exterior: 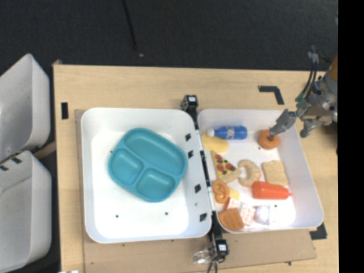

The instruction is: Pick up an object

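Hand (293, 124) spread over right bin's (310, 181) far-right rim.

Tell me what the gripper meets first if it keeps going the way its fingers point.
Probably the small orange round piece in the right bin; the gripper hangs just over it, though depth is unclear.

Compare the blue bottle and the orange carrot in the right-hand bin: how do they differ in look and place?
The blue bottle is blue with a white cap; the orange carrot is orange-red all over. The bottle lies near the bin's far edge, while the carrot lies nearer the front. The bottle is rounded at its end; the carrot tapers. Both lie on their sides, roughly left to right, in the right bin.
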{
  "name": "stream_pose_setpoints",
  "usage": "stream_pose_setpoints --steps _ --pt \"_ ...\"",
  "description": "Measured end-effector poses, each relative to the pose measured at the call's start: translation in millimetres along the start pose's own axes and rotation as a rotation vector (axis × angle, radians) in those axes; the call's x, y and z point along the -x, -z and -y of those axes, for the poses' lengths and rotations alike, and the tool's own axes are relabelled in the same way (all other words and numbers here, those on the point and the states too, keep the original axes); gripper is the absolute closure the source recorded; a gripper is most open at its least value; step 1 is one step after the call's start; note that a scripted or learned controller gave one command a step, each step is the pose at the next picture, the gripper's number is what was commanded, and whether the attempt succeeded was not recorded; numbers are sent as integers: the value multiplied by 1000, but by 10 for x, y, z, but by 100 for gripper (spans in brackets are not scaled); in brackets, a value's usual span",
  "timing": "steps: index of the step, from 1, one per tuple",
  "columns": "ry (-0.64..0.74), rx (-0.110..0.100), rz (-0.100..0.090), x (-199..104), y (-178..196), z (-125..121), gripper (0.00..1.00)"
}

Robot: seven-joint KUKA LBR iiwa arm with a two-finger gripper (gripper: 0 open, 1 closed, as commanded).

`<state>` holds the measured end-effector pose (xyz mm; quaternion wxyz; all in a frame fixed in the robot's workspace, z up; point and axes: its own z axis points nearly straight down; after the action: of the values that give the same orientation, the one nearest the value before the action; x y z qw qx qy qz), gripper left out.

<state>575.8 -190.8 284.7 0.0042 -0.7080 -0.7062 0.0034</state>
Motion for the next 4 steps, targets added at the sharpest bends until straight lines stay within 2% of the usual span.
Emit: stream_pose_setpoints --steps 1,4 --pt "3 12 2 -6 71 -19 0" --pt "0 8 2 -148 -1328 68 0"
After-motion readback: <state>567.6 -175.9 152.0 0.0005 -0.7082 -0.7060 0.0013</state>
